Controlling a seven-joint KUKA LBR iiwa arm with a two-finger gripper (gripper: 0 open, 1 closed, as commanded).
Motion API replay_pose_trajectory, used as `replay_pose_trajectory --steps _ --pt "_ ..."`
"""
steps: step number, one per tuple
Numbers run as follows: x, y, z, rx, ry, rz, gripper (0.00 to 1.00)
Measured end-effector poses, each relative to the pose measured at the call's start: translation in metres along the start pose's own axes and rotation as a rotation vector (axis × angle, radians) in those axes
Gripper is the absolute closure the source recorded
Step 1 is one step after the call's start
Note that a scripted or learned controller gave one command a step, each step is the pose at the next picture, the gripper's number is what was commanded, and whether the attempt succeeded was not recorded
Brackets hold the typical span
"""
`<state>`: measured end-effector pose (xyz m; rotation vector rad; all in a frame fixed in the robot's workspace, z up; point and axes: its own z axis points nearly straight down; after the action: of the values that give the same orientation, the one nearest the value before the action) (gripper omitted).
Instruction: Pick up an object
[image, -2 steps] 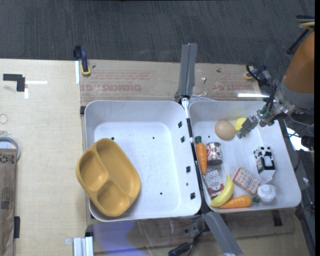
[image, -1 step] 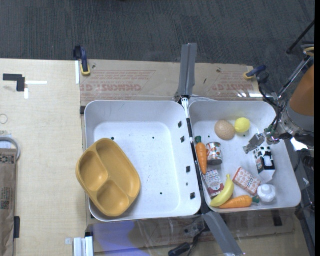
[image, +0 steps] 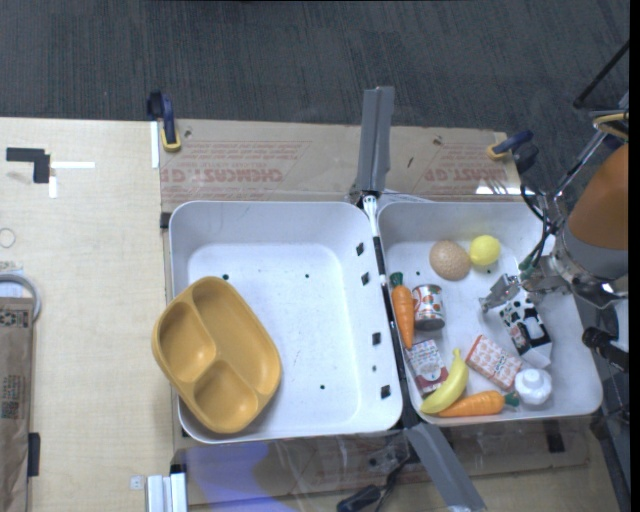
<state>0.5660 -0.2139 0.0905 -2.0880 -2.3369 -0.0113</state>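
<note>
My gripper (image: 499, 297) hangs low over the right part of the right bin (image: 560, 405), with the grey arm and its orange band (image: 608, 205) coming in from the right edge. Its fingers look open with nothing between them. Just left of it lie a tan ball (image: 450, 260) and a yellow lemon (image: 485, 249). Below it a red box (image: 493, 361) lies flat beside a white bottle (image: 533, 386). A small can (image: 428, 305), an upright carrot (image: 402, 314), a banana (image: 449, 384) and a second carrot (image: 475, 404) fill the bin's left and front.
A yellow divided plate (image: 215, 354) rests in the left bin (image: 300, 225), against its front-left wall. A red packet (image: 426, 362) lies between the can and the banana. A grey divider post (image: 375, 140) rises between the bins at the back. Blue-and-yellow clamps (image: 165, 125) sit on the cardboard.
</note>
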Motion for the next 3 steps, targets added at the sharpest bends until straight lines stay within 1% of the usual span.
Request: replay_pose_trajectory --steps 1,2,3 --pt "-0.003 -0.001 -0.006 0.003 -0.005 0.003 1.00" --pt "0.001 0.000 -0.006 0.003 -0.001 0.000 0.00" --pt "0.007 -0.054 0.001 0.003 0.004 0.121 0.00"
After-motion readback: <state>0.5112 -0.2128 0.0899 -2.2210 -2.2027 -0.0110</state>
